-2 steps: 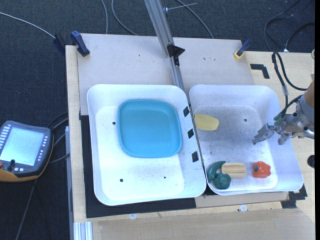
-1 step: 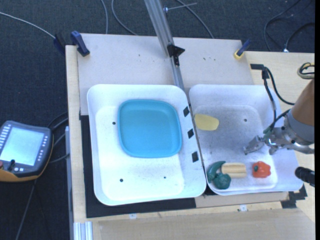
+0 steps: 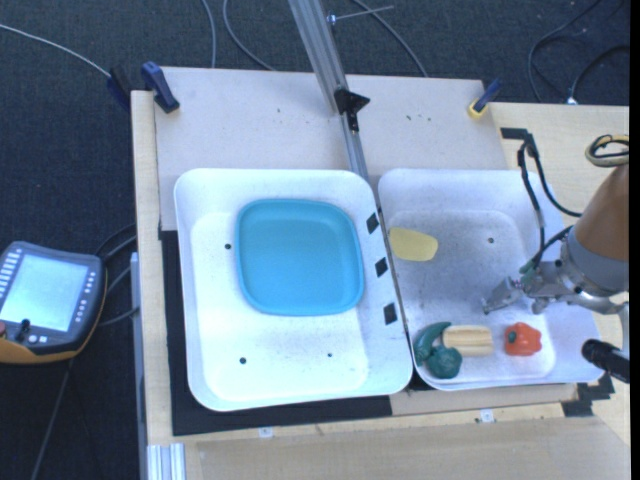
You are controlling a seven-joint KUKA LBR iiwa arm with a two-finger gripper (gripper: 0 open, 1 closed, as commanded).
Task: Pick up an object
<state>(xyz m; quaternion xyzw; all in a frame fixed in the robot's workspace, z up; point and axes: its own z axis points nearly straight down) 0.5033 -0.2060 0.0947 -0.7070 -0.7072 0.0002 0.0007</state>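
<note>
The right bin [image 3: 470, 200] holds a flat yellow piece [image 3: 413, 245] near its left wall. Along its front edge lie a green toy vegetable [image 3: 438, 350], a beige block [image 3: 468, 340] and a red toy pepper [image 3: 521, 339]. My gripper [image 3: 500, 300] reaches in from the right and sits low over the bin, just above and left of the red pepper and right of the beige block. Nothing is visibly held in it.
The left bin [image 3: 205, 298] carries a blue square plate [image 3: 299, 256]. A metal post [image 3: 325, 43] slants down between the two bins. Black cables [image 3: 535, 183] run along the right bin's far right side. A teach pendant [image 3: 45, 298] lies off the bench to the left.
</note>
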